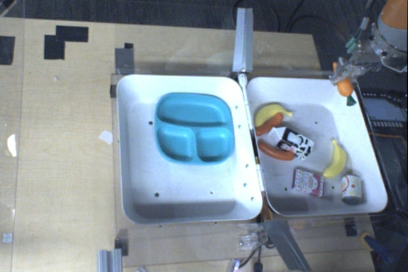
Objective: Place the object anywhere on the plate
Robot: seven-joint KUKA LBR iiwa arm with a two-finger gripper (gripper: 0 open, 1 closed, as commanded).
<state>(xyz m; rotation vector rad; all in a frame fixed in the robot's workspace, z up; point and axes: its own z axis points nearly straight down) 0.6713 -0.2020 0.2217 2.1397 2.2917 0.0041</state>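
The wooden bench [64, 137] carries two shallow white bins side by side. The left bin [137, 194] holds a blue plate [193, 127] with three compartments — one wide section at the far side, two smaller ones nearer the camera — sitting roughly in the middle of the bin floor.

The right bin [376, 200] holds the loose items. By its left wall lies a yellow banana [271, 114], touching a red sausage [268, 127]; a second red sausage [278, 151] lies just below, beside a black-and-white box [297, 143]. Farther right is another banana [336, 160], with a pink carton [308, 182] and a small can [351, 188] near the front wall.

The arm [394, 22] enters at the upper right. Its gripper [345, 76] hangs over the right bin's far right corner with a small orange object [345, 88] between its fingertips — clamped on it, well apart from the plate.
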